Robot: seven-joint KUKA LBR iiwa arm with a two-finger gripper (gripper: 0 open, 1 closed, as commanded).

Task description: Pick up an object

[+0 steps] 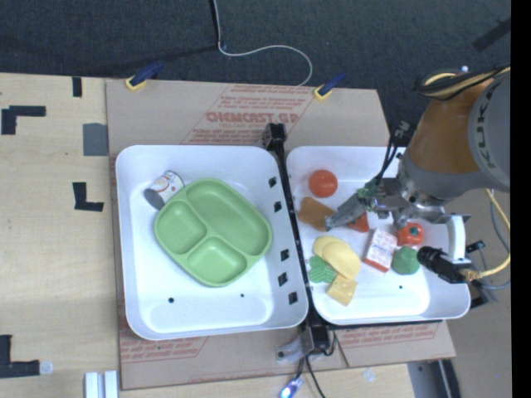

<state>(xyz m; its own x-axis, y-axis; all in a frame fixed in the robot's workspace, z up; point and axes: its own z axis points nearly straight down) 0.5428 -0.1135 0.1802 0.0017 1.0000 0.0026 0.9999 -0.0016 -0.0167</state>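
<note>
Gripper (353, 212) is low over the right bin (431, 305), fingers pointing toward the divider. Can't tell if it's apart or together: the tips blur into the clutter and the wrist covers the rest. Nothing visibly between them.

Task names no specific object, so candidates nearest first:
- Brown piece (314, 212), just left of the tips, next to the divider. Looks like rigid toy plastic, light. It's close to the wall, so a finger could jam there.
- Small red bit (360, 221), right under the gripper, partly hidden. Can't identify it.
- Orange ball (323, 182), just above the brown piece and apart from the rest. Probably hard, smooth and round, so it may squirt out unless the grip straddles its widest part.
- Red-white carton (380, 250), lying flat below the gripper. Probably thin card or plastic, light. Take it across the narrow sides; it sits low, so fingers need to reach the floor.
- Yellow piece (336, 255), resting over a green item (320, 269) with a pale wedge (342, 288) touching below. This stack is crowded, so there's a risk of grabbing two.
- Red item (410, 235) and green ball (405, 261), touching, under the wrist side.

Left bin (133, 222) holds a green tray (212, 230) and a small cup (163, 189). The tray is wide and flat, a poor fit for a two-finger pinch.

My pick is the orange ball, since it's isolated, or the brown piece, since it's nearest. Everything here looks light, so slip is a bigger concern than load.
</note>
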